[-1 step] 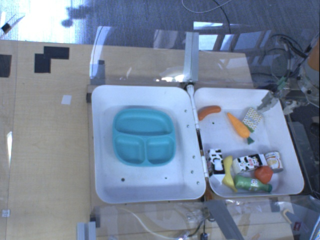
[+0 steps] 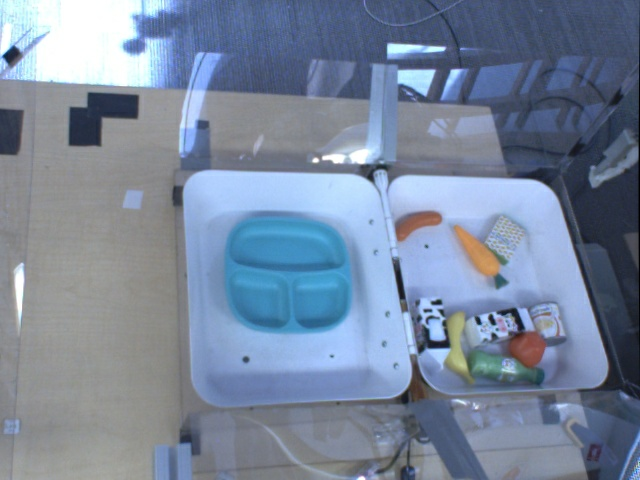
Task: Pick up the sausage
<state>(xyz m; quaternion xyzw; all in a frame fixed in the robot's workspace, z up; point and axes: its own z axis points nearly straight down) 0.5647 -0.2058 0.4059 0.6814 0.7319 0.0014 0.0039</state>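
Near cluster: at about 5 o'clock in the right bin (image 2: 560, 218), a green bottle (image 2: 505, 370) lies on its side, touching a yellow banana (image 2: 456, 346) and a red tomato (image 2: 527, 348).
Cartons: a black-and-white carton (image 2: 430, 324) sits against the bin's left wall; a second cow-patterned carton (image 2: 498, 325) lies just behind the bottle.
Can: a small tin (image 2: 547, 322) rests at 4 o'clock, beside the tomato.
Plate: a blue three-part plate (image 2: 290, 273) sits mid left bin (image 2: 215, 368).
Carrot: an orange carrot (image 2: 478, 253) lies slanted, its green end toward 5 o'clock.
Packet: a small patterned packet (image 2: 505, 237) lies just beside the carrot at 1 o'clock.
Sausage: the sausage (image 2: 418, 224) lies at 11 o'clock in the right bin, near the dividing wall, apart from the carrot.
Gripper: cannot tell whether wide or narrow.
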